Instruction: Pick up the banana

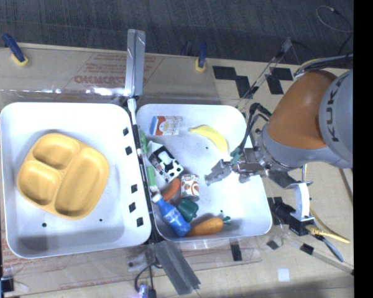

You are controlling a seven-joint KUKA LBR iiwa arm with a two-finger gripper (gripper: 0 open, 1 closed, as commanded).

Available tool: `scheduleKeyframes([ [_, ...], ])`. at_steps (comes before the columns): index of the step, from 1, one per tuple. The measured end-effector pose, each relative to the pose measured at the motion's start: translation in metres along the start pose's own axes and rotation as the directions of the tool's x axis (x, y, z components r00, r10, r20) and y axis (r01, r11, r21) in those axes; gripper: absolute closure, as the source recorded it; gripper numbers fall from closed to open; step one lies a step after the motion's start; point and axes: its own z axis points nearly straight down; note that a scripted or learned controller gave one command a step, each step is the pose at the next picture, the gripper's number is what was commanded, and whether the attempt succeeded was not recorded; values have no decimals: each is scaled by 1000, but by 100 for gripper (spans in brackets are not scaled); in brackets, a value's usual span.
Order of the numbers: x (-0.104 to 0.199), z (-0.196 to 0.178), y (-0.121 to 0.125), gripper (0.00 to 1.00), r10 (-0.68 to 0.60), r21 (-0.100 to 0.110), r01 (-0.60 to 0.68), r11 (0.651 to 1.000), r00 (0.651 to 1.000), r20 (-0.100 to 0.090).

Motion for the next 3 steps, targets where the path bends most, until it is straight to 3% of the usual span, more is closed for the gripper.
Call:
scheduleKeyframes([
  [1,-17,20,70,0,132,-1,-132,991,991,1],
  [2,-28,129,137,0,99,-4,-99,995,995,1],
  [3,-26,123,137,100,93,3,-93,996,996,0],
])
